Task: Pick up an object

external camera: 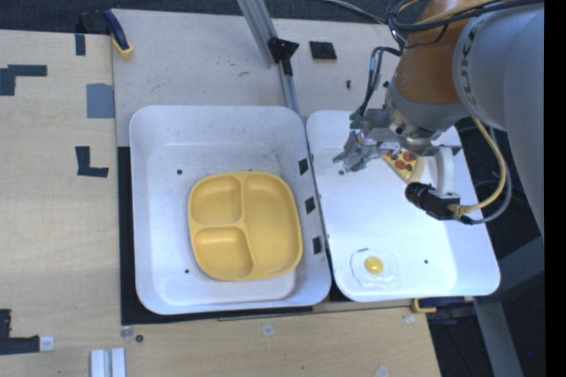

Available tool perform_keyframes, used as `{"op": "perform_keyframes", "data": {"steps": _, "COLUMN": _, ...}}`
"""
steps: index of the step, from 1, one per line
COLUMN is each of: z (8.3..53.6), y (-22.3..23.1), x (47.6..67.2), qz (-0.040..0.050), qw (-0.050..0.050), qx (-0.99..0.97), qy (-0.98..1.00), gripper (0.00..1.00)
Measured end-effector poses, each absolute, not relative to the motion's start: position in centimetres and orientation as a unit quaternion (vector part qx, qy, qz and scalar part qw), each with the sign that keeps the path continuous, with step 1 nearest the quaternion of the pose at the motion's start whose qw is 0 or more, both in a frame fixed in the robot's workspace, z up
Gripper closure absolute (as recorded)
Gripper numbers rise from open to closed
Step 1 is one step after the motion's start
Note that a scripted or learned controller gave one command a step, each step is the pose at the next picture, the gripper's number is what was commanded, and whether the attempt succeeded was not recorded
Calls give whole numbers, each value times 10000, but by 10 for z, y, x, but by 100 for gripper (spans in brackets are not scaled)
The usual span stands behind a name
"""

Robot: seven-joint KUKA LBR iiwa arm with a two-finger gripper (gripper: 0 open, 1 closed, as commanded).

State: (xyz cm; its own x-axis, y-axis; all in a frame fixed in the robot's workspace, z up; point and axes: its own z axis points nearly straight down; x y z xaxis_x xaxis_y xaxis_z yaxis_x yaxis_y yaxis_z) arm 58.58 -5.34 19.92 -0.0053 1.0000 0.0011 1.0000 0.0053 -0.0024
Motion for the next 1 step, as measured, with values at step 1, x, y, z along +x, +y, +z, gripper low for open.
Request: {"op": "perform_keyframes", "data": {"steps": 1, "z": 199, "y": 4, "x": 572, "qz": 9, "qw": 16, "qx": -7050, "qy": -7092, "gripper": 100}}
